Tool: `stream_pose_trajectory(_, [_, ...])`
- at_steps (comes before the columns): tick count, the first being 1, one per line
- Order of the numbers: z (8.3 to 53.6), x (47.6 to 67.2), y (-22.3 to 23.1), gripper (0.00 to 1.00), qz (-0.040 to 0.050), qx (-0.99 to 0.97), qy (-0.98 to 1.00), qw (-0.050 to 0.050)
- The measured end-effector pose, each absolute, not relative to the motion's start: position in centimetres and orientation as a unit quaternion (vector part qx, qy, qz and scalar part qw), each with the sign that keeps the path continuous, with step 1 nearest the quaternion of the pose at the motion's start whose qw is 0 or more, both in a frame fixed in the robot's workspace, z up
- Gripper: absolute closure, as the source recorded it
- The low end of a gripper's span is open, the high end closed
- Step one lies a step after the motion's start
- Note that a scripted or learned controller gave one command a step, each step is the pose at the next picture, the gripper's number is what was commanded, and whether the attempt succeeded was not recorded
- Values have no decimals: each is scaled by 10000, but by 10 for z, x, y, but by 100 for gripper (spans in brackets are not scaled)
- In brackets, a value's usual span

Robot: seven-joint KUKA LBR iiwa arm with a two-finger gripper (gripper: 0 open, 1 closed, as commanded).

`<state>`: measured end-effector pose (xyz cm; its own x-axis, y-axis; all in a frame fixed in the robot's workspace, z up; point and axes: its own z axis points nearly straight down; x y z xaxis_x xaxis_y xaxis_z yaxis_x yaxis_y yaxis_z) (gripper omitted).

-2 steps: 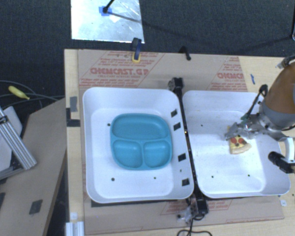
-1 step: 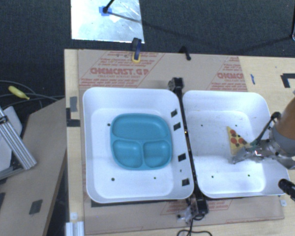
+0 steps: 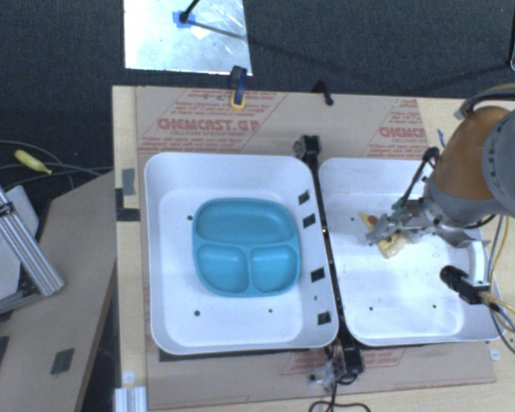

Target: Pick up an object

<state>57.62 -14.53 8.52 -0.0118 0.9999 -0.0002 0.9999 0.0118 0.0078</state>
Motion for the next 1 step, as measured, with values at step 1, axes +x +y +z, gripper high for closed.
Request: stream_pose_trajectory(1, [98,574,-150,100,23,7055,7087,36])
